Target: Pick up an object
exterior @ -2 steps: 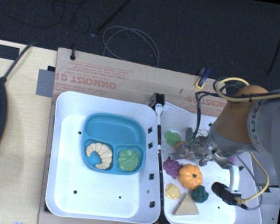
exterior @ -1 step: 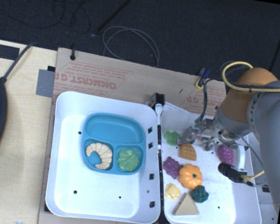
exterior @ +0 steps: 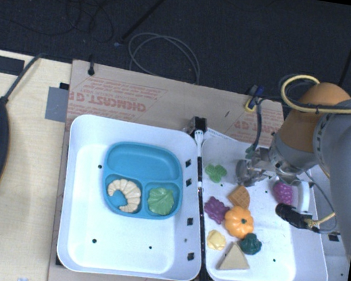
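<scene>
- Jaws point(exterior: 250, 172) low in right bin point(exterior: 303, 271), near its back; can't tell if released or clenched.
- Left bin point(exterior: 75, 220): blue tray point(exterior: 146, 158) w/ croissant point(exterior: 125, 194) & lettuce leaf point(exterior: 161, 200).
- Right bin: green piece point(exterior: 215, 172), cracker point(exterior: 240, 196), grapes point(exterior: 216, 209), pumpkin point(exterior: 239, 222), broccoli point(exterior: 251, 243), wedge point(exterior: 234, 258).
- Cracker just in front of jaws, apart; tilted diagonal.
</scene>
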You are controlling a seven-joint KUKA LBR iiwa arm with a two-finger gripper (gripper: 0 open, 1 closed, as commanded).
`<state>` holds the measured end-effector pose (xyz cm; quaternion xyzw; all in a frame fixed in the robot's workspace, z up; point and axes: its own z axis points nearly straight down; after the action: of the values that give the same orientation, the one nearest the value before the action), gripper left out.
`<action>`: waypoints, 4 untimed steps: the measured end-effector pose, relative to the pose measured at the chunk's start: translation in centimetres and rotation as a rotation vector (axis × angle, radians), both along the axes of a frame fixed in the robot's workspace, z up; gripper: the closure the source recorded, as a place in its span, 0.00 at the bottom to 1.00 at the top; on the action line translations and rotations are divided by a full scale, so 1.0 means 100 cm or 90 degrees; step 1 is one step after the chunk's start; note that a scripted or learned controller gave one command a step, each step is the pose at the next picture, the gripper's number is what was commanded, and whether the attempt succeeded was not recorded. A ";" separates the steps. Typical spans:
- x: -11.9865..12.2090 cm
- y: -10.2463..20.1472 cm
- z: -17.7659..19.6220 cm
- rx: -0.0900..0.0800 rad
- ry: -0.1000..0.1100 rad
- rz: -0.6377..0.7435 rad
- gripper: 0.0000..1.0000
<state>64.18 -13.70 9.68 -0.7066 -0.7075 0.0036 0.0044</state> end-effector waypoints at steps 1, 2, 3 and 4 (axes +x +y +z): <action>0.000 0.000 0.000 0.000 0.000 0.001 0.00; -0.039 0.048 -0.010 0.001 -0.003 0.001 0.00; 0.001 0.020 -0.010 0.001 0.000 0.000 0.00; -0.056 0.023 -0.010 0.001 -0.002 -0.002 0.00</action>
<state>58.60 -11.44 8.72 -0.7075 -0.7067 0.0019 0.0033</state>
